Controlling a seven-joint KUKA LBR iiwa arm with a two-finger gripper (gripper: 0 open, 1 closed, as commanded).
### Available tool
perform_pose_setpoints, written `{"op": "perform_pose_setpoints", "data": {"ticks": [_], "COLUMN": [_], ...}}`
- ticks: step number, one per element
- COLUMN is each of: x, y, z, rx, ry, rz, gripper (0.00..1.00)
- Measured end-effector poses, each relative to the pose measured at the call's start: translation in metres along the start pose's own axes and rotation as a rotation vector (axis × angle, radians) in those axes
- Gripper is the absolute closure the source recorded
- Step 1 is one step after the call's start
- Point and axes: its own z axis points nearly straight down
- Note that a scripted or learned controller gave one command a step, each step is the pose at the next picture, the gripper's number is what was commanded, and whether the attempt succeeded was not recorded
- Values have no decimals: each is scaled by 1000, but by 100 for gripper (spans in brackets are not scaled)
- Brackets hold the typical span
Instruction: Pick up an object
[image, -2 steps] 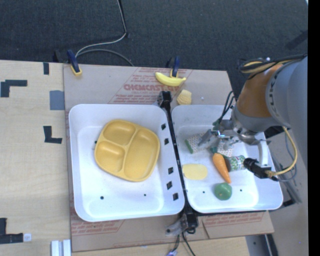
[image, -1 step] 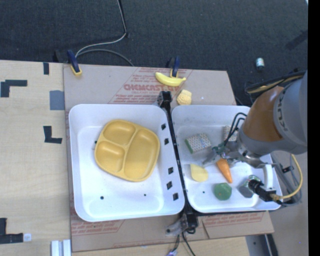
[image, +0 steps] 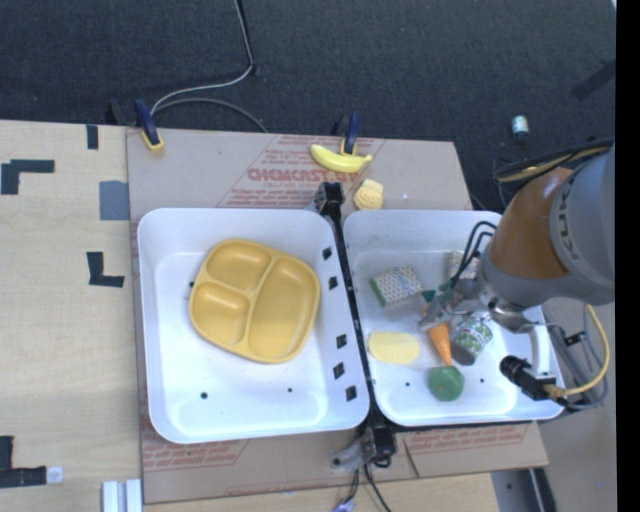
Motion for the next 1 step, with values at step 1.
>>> {"op": "perform_pose_setpoints", "data": {"ticks": [1], "x": [61], "y": [12], "z": [-87], "rx": [6], "ry": [3], "rz": [-1], "gripper": [100]}}
